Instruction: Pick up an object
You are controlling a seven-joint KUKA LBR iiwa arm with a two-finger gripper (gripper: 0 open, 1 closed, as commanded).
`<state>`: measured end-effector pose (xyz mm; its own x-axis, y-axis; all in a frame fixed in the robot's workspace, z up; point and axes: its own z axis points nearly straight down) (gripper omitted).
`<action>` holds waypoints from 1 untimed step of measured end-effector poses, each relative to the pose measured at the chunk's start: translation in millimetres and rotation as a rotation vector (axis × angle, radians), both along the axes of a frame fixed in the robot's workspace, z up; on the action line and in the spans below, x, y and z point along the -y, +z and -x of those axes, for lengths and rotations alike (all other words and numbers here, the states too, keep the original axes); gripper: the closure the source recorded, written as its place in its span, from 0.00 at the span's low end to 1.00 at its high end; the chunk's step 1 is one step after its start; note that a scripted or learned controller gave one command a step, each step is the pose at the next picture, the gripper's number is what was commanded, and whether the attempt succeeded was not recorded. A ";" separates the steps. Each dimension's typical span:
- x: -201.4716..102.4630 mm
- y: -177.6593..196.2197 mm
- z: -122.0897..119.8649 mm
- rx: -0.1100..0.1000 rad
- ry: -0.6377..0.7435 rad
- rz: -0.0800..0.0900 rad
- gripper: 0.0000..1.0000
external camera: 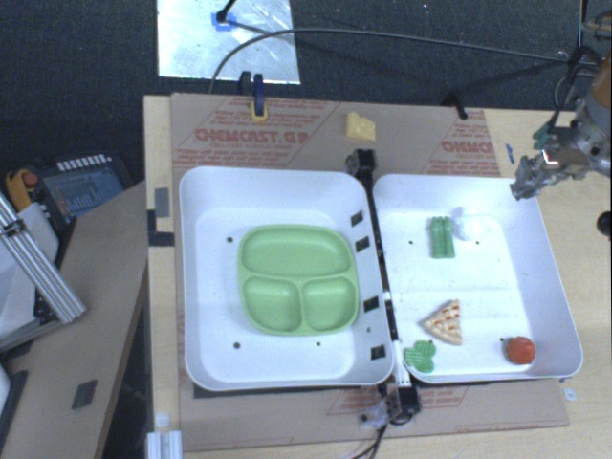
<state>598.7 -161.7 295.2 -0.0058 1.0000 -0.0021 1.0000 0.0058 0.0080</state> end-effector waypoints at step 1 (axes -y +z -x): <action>-60.2 -15.1 -5.8 -0.006 0.004 -0.003 1.00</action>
